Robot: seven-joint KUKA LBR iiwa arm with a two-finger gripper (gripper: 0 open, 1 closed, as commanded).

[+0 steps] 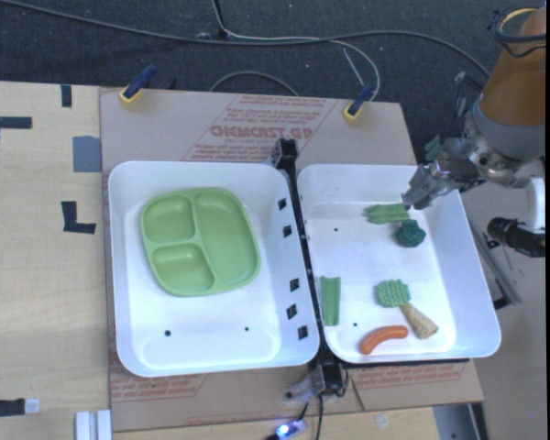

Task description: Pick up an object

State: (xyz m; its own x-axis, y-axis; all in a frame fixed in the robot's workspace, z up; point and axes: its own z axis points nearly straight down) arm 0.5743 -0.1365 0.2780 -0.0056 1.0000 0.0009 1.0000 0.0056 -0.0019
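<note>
Two shallow white bins sit side by side on a cardboard sheet that is clamped to the bench at its far edge, probably so that the bins do not slide when the arm pushes inside them. The left bin carries a green divided plate, which lies flat near the middle, a little toward the far side. The right bin carries the small toy foods that the task can choose from: a light green leafy piece near the far right corner, a dark green broccoli touching it on the near side, a green strip beside the dividing wall, a green-topped cone near the near edge, and an orange sausage just beside that cone. The things lie loose and apart, so most of them leave room for fingers on both sides. The hand hangs low over the far right corner of the right bin, just beside the leafy piece, and the wrist is tilted inward, I think because the arm reaches over the bin wall from the right. I judge that this leafy piece, or the broccoli next to it, is the target. Whether the hand is open or closed I cannot tell, and nothing is visible between its tips.
</note>
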